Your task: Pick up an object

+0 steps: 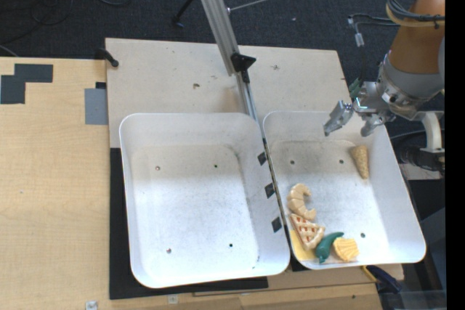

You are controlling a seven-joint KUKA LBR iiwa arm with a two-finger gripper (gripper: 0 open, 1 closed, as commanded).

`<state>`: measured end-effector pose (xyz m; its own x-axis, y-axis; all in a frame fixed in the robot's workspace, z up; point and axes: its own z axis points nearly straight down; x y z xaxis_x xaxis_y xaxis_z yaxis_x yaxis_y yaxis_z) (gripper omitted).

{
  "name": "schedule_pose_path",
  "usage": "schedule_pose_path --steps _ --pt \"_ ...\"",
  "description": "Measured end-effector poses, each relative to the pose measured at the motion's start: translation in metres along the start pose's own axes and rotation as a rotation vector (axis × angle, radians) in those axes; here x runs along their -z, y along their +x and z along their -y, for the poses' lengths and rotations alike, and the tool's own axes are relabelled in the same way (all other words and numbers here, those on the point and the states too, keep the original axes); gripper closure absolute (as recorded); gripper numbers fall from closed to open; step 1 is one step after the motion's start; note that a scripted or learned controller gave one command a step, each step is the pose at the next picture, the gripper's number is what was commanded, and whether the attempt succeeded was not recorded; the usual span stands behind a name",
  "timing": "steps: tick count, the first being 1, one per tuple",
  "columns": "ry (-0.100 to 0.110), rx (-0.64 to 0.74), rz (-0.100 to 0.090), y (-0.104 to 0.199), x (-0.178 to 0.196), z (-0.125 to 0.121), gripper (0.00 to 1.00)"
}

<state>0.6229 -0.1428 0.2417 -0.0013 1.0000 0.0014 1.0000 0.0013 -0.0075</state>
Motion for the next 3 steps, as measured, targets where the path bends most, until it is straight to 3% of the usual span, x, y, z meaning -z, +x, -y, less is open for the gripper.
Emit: schedule_pose_path --steps 1,3 --pt "-0.005 0.001 0.001 0.0 0.003 -0.001 0.0" --pt "0.001 0.001 -0.001 0.012 -0.097 -0.004 0.0"
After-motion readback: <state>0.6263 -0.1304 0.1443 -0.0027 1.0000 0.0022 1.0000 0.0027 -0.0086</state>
